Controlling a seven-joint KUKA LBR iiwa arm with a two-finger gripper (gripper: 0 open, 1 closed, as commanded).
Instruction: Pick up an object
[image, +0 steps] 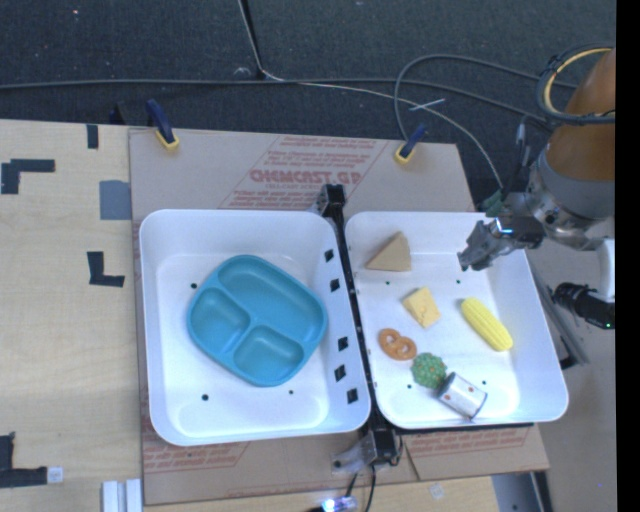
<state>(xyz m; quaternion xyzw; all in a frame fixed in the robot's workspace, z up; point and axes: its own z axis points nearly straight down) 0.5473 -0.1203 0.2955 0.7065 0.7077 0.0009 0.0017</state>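
The right bin (535, 335) holds a tan wedge (390, 254), a yellow cheese block (421, 306), a corn cob (486, 323), an orange pretzel (397, 345), a green broccoli piece (429, 369) and a small silver can (461, 394). My gripper (478, 252) hangs over the right bin's upper right part, above and slightly left of the corn cob. Nothing shows between its dark fingers. The arm comes in from the right edge.
The left bin (160, 300) holds a blue divided plate (257, 318). A black divider (343, 300) runs between the two bins. Clamps (163, 128) hold the cardboard sheet at the back. Cables loop above the right bin.
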